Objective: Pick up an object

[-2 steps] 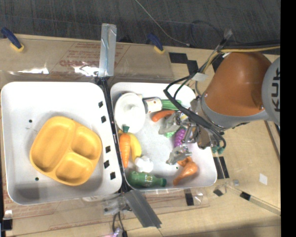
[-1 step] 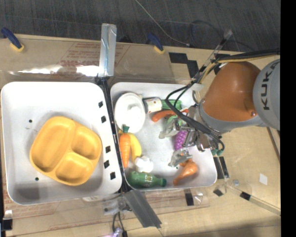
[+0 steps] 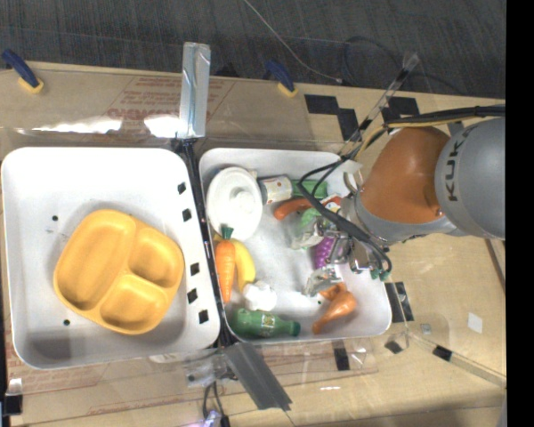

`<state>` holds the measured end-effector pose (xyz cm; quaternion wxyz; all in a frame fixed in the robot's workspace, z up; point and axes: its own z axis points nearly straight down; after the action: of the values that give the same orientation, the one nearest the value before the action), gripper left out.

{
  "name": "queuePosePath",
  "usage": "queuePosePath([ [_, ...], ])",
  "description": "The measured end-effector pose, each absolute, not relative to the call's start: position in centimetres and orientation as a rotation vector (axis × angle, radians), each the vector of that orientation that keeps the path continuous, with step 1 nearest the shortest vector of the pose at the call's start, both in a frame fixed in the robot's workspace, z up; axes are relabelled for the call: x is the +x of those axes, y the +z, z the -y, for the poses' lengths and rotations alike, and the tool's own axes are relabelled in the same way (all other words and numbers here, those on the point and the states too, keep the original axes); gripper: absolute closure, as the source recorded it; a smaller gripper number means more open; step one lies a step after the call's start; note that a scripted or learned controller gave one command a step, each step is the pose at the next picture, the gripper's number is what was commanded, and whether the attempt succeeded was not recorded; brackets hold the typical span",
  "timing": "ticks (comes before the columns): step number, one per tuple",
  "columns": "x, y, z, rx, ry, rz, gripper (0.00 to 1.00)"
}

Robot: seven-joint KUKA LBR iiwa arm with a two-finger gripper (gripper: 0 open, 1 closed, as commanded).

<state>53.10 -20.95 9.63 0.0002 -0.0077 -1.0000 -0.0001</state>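
Gripper [image 3: 331, 258] is hovering just above orange carrot [image 3: 338, 306], whose axis is slanting; finger state cannot be told.

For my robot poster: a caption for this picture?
Robot arm reaching into a bin of toy food beside a yellow tray.

Bright, even overhead light; glare on the clear plastic sheet [image 3: 116, 123] behind the shallow white plastic bins [image 3: 18, 238]. Soft shadows, pic slightly grainy.
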Motion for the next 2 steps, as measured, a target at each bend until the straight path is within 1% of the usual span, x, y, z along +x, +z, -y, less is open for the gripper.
queuePosePath([
  [1, 48.2, 9.3, 20.8, -0.154, 0.0, 3.142, 0.0],
  [2, 48.5, 10.4, 20.6, -0.137, 0.001, 3.147, 1.0],
])
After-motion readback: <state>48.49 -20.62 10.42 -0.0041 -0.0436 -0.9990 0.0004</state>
